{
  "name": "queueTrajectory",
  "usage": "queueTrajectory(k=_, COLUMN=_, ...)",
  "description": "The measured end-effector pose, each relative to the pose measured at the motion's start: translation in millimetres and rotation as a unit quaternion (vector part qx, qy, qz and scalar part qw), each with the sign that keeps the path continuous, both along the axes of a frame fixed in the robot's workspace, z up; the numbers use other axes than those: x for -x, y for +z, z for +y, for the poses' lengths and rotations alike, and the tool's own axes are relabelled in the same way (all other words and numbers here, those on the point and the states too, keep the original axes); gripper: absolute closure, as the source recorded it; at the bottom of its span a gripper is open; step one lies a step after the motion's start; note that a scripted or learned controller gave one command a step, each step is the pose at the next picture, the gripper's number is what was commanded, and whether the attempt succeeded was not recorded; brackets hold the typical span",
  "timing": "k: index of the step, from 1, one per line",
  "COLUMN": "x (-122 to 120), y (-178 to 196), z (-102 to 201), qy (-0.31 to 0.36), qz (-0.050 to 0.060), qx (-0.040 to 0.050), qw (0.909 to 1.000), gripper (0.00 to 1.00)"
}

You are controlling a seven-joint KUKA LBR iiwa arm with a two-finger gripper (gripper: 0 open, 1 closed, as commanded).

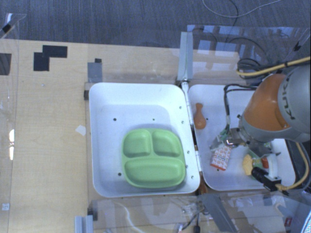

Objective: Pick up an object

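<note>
Standing next to the bench watching this one; the arm (pixel 291 98) is reaching in low over the right bin (pixel 214 181), with its orange band (pixel 265 108) blocking most of what's underneath. Anyone want to call how far along the pick is?

Mate beside me: I'd say barely started, judging by how things lie. The gripper (pixel 227 139) is down near the bin floor, just above the red-and-white packet (pixel 221 158); the packet looks flat on the bottom, not lifted. Is it pinching anything?

Me: honestly can't tell whether the gripper is spread or pressed together, since the wrist hides it from up there. So I won't claim it has hold of anything. The brown drumstick-shaped toy (pixel 199 116) sits near the bin's left wall, apart from the gripper; a small yellow piece (pixel 248 164) lies to the right of the packet, tucked under the arm.

Mate: and the left bin (pixel 102 130)?

Me: just the green divided plate (pixel 154 158) in there, well away from the arm, so I doubt that's the target.

Mate: so the approach looks roughly done; the grab and the lift are both left — if the packet is what it's after. It looks thin and flat, so my guess is it could slip out.
</note>
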State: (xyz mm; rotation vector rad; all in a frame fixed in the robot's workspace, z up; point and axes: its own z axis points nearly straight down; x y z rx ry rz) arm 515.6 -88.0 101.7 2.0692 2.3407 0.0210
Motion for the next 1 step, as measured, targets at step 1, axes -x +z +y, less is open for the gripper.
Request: queueTrajectory(k=1, x=-24.1, y=84.2, z=69.2, qy=0.042, qz=0.008, qx=-0.0004, qw=0.9991, gripper=1.0)
